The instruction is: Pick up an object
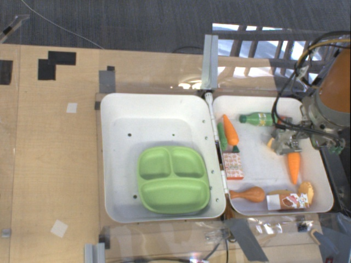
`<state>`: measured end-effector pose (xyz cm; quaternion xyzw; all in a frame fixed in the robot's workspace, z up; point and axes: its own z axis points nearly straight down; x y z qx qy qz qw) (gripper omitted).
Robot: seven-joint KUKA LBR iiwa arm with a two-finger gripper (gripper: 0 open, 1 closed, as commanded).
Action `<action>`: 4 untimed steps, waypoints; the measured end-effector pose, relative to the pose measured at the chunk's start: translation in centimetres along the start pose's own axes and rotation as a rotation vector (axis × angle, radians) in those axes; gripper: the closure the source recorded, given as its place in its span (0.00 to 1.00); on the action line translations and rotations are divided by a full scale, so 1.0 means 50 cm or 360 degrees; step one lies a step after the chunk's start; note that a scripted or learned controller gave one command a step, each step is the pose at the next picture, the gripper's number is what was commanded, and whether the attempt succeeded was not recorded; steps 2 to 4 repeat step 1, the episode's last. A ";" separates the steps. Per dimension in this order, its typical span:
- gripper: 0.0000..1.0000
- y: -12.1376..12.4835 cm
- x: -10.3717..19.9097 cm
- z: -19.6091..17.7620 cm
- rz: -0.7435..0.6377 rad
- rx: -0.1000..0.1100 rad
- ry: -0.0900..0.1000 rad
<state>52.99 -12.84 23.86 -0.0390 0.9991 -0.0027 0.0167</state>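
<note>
The right bin holds several toy foods: a green bottle at the back, a carrot beside a green vegetable along the left wall, a red-and-white packet, a second carrot on the right, a brown drumstick, a brown bottle and a small bread roll at the front. My gripper hangs low over the right side of this bin, just above the top end of the second carrot. A small yellow piece lies just left of it.
The left bin carries a green divided plate. A metal divider separates the two bins. Black cables loop from the arm over the back right corner. The wooden bench stretches to the left.
</note>
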 end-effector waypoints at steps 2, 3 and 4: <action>1.00 -0.043 -0.140 -0.013 -0.0519 -0.0014 0.0031; 1.00 -0.043 -0.140 -0.013 -0.0519 -0.0014 0.0031; 1.00 -0.043 -0.140 -0.013 -0.0519 -0.0014 0.0031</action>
